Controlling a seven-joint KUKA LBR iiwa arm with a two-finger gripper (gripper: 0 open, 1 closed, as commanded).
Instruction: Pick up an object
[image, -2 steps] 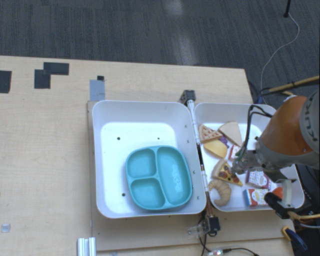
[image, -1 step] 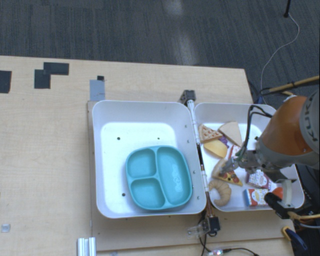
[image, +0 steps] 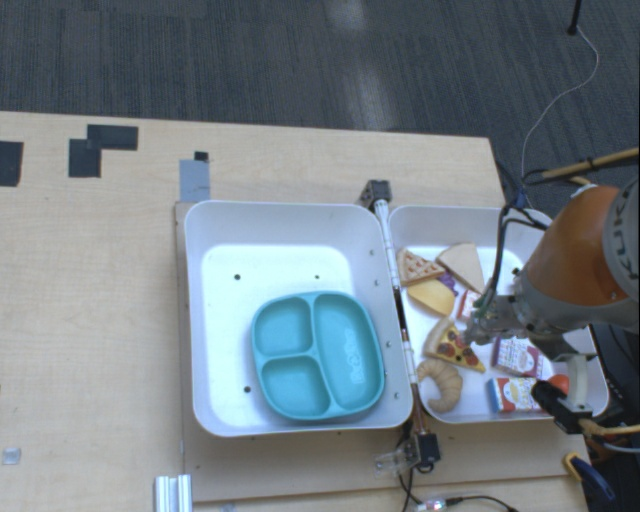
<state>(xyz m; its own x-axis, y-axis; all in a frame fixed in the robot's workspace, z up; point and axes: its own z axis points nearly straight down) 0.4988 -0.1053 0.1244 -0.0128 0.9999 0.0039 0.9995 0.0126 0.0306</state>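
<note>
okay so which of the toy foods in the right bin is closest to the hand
The pizza slice, lying just left of the hand; the croissant and cheese wedge sit farther off.

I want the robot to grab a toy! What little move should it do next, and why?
Probably a small drop straight down. The gripper sits low in the right bin, just beside the pizza slice, and nothing shows between its fingers. I cannot tell how wide they are, so lowering gently onto the slice seems the safest guess.

grey arm (image: 585, 270), gripper (image: 482, 325) lowered
</note>
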